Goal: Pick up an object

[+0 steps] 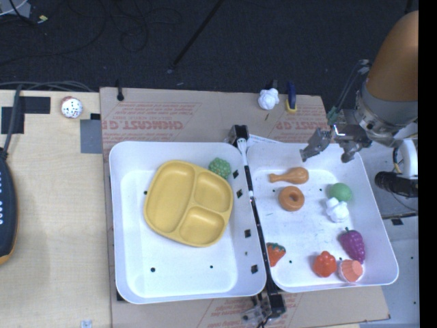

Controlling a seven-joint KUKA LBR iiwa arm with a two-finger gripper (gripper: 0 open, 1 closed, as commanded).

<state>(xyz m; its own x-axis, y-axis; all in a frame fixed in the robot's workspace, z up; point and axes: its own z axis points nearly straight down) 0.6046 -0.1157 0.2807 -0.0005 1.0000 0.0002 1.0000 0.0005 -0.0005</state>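
A dark floor strewn with cables lies behind the bench, and a sheet of brown cardboard [205,118] carries the two white bins. The left bin [130,251] holds a yellow divided plate [189,202] near its middle, with a small green toy [220,167] by the far right corner. The right bin [382,241] holds the candidates for picking: a toy drumstick [289,177] and a brown doughnut [291,199] toward the far left part, a green and white vegetable [338,200] near the right wall, a purple grape bunch [352,244], a red pepper [324,264] and a pale orange slice [351,272] by the near right corner, and a strawberry [275,253] against the near left wall.

The gripper [332,144] hangs over the far edge of the right bin with its two fingers spread apart and nothing between them.

The drumstick looks like the nearest target, lying just toward the near side of the fingers. A good approach would be to come down with the fingers straddling its narrow shaft, crosswise to its length, and to stay apart from the doughnut just beside it. The bulb end would likely slip out.

The cardboard carries red printing that reads upside down from this view; it seems to say "CHEMCRZT, G.O.", though I cannot be sure of the letters.
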